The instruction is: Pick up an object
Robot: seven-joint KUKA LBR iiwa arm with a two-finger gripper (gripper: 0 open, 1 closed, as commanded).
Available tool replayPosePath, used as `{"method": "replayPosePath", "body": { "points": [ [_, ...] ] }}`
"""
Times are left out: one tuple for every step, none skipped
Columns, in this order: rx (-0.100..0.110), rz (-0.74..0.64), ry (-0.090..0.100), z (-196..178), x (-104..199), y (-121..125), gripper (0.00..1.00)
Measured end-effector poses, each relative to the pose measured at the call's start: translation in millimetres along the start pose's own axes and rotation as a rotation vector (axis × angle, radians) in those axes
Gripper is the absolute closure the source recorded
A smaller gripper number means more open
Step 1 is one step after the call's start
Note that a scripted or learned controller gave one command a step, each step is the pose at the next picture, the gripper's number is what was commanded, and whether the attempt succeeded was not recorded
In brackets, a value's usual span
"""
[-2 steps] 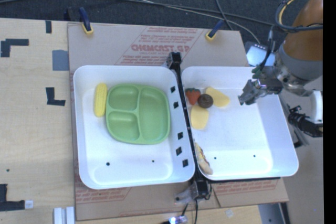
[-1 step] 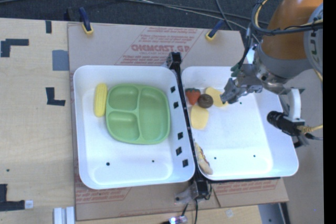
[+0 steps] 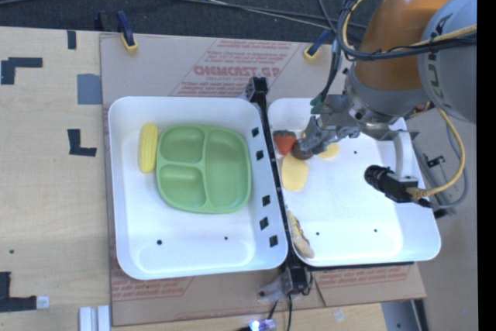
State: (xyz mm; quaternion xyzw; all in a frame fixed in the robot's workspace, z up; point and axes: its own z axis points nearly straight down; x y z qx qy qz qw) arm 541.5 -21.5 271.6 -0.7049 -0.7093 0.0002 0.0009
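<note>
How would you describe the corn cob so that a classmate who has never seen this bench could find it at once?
Start at the left white bin, the one holding the green divided tray. Look just left of that tray, near the bin's upper left corner, for the corn cob lying lengthwise beside it. It is the bin's only yellow thing, narrow and ridged beside the broad tray.

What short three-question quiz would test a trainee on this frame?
1. True or false: the green sectioned plastic plate lies in the right white bin.
2. Which lies left of the plate: A) yellow corn cob B) red-orange toy piece?
3. Fill in: the arm's hand hovers over the ___ bin.

Key: 1 false; 2 A; 3 right.
</note>
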Motion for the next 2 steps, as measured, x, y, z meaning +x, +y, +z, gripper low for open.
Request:
{"method": "replayPosePath", "body": {
  "points": [
    [0.001,0.002,-0.001,22,53,-9,1.0],
    [0.002,0.0,-0.001,36,108,-19,1.0]
  ]
}}
